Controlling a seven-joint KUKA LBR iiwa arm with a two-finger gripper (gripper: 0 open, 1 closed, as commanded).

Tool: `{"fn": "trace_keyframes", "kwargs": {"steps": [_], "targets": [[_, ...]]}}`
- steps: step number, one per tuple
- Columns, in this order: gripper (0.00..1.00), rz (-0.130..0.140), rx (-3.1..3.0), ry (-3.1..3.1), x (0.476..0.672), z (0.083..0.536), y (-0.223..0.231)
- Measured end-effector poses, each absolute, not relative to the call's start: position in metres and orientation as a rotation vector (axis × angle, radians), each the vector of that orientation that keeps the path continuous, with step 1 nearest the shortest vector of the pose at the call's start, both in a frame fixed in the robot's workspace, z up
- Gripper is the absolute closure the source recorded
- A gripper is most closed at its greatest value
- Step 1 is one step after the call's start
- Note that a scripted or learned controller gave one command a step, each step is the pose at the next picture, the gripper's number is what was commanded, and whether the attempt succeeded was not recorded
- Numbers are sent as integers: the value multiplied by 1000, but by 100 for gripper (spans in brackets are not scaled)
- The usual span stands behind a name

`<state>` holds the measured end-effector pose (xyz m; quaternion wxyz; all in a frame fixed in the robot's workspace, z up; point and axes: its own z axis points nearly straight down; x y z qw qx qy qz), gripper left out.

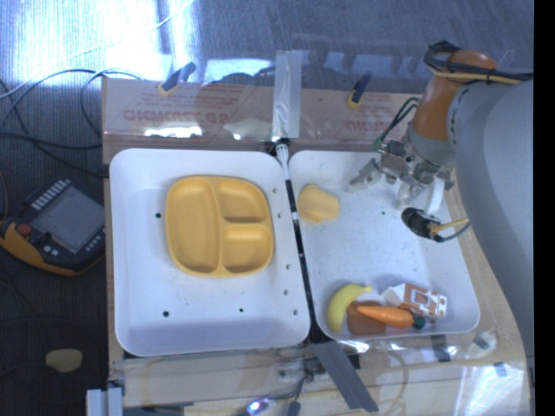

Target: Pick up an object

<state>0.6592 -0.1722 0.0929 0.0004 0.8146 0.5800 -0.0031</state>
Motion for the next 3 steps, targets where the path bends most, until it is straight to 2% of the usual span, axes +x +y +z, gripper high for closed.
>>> {"fn": "trace_keyframes", "kwargs": {"steps": [1,2,3], "targets": [[0,-26,2639,1707,666,87,-160],[0,-52,2842,1325,661,89,-132],[0,-10,2631,1715,662,158,-143]]}}
